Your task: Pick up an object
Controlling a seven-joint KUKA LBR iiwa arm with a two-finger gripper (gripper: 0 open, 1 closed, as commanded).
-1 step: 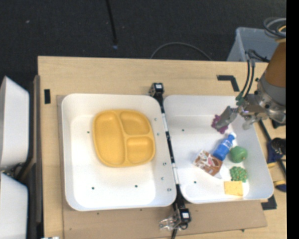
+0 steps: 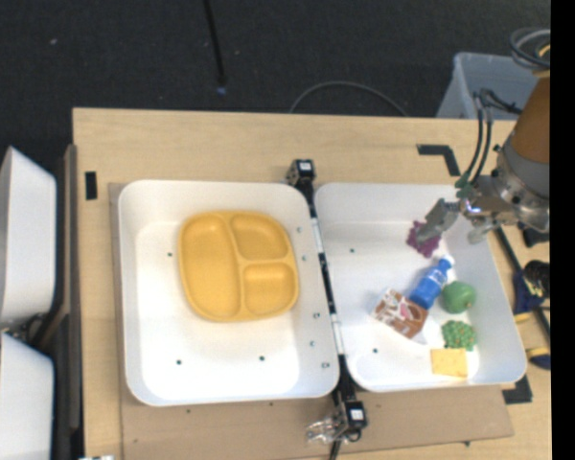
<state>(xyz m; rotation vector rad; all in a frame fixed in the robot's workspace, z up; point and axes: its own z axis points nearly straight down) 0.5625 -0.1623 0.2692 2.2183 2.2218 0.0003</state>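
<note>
The right bin holds several small items. A purple piece lies near its back, with a blue bottle in front of it. A green apple, a green broccoli-like piece, a yellow block and a patterned packet lie nearer the front. My gripper hangs over the bin's back right part, open, with nothing between its fingers. Its left finger is just above and right of the purple piece; I cannot tell if they touch.
The left bin carries a yellow divided plate. A metal clip sits at the back between the two bins and another at the front. A grey-blue box stands behind the bench at the right.
</note>
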